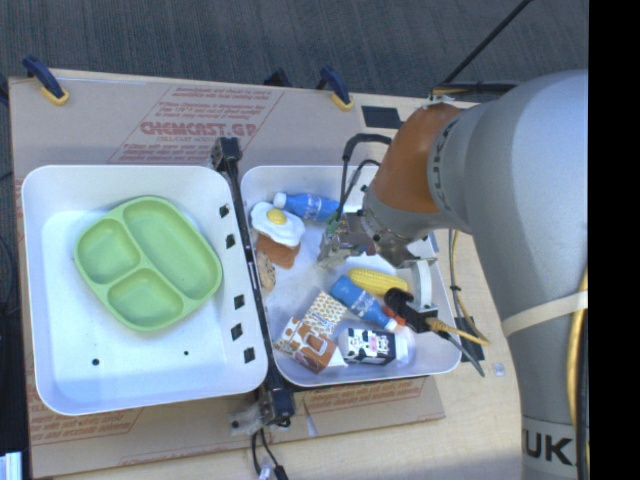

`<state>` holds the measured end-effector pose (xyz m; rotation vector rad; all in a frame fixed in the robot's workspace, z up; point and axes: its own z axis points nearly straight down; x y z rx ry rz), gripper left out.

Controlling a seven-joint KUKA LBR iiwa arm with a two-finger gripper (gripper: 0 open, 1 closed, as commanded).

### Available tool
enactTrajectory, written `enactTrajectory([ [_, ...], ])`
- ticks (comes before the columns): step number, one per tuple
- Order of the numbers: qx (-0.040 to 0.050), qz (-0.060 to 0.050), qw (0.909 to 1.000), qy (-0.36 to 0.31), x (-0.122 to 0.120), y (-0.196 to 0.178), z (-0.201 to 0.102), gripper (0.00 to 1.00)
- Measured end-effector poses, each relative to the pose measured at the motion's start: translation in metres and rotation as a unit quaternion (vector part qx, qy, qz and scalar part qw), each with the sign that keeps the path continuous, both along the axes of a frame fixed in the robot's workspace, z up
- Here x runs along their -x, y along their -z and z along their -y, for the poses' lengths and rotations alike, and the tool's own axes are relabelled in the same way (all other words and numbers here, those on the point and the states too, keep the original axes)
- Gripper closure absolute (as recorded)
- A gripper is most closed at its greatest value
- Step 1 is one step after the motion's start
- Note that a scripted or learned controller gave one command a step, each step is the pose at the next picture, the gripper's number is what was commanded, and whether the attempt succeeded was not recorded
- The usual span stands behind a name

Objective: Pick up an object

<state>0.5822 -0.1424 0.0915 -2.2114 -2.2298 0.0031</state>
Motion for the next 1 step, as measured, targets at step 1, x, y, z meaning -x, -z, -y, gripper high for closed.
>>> enactTrajectory([
  [1,-0.0001,-0.001,1.0,0.0,-0.02,0.0,-0.0394,1.0],
])
